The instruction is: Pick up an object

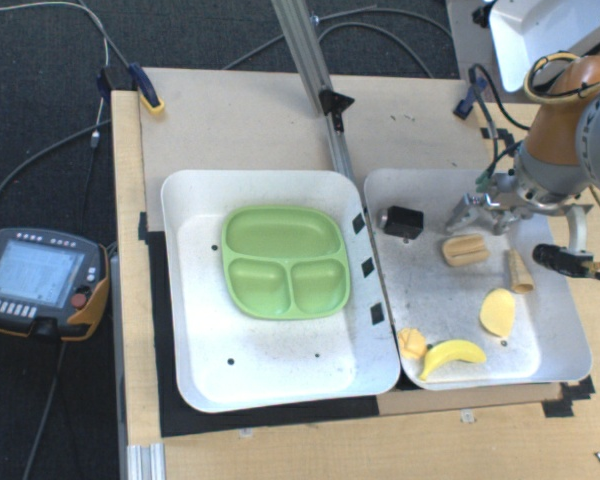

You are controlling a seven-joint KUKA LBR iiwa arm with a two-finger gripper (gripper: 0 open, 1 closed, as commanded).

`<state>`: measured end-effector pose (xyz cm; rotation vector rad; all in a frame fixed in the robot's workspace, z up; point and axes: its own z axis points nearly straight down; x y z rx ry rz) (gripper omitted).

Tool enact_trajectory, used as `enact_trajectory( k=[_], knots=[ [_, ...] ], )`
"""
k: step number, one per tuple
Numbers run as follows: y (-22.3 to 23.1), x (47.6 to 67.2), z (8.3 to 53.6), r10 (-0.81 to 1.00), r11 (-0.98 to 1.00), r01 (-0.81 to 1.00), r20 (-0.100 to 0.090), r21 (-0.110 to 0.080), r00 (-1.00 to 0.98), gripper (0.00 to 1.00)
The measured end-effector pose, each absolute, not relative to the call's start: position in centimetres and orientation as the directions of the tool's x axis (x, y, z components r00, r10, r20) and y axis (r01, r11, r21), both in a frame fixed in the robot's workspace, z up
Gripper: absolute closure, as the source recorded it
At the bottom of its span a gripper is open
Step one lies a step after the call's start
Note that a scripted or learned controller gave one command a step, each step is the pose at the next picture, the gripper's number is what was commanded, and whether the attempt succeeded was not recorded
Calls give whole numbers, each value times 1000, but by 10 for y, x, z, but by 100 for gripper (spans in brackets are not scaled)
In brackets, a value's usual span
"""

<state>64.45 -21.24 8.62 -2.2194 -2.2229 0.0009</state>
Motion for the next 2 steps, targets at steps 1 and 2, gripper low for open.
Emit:
enact_trajectory(
  k=[1,2],
  knots=[
    [-212,645,100,1000,2,1000,-2,3,-2,100],
    [-211,643,164,1000,1,1000,-2,6,-1,100]
  ],
)
